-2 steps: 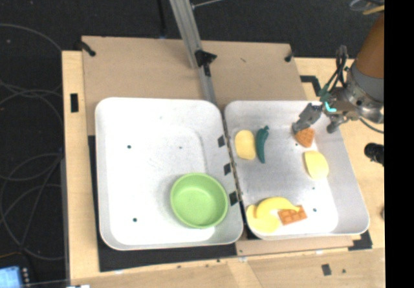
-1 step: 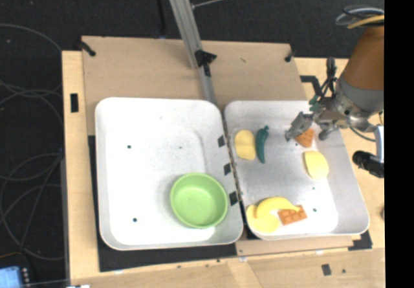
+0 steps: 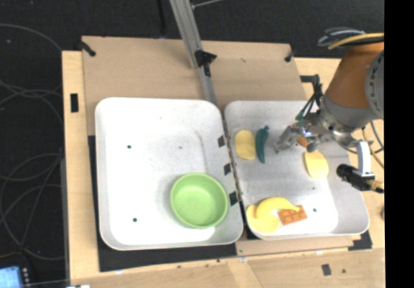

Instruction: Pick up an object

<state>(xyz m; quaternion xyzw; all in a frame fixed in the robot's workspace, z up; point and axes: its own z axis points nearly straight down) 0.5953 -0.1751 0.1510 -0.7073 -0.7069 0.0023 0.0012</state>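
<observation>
Gripper [image 3: 290, 139]: hangs over the middle of the right bin [image 3: 283, 114], reached in from the right on the grey arm [image 3: 352, 96] with its orange band. Whether it is wide, narrow or carrying anything cannot be told; the tip is small and blurred against the white floor. It sits between two candidate objects, which suggests it is placed for a descent rather than a carry.

Pale yellow piece [image 3: 315, 165]: just below and right of the gripper, lying flat.

Teal object [image 3: 262, 143]: slim, upright in the view, to the gripper's left, touching or just beside a yellow block [image 3: 244, 145].

Yellow banana-like piece [image 3: 271, 211]: at the bin's near edge, with an orange waffle-patterned item [image 3: 292, 215] against its right side. Both well apart from the gripper.

Green bowl [image 3: 199, 199]: alone in the left bin [image 3: 143, 127], near its lower right corner, opening upward.

Surface: two shallow white bins side by side on a tan board [image 3: 184, 65], itself on a light wooden bench [image 3: 74, 177].

Room: dark floor with loose cables [image 3: 29, 170] at left; a grey metal post [image 3: 183, 18] slants down to the board behind the bins.
</observation>
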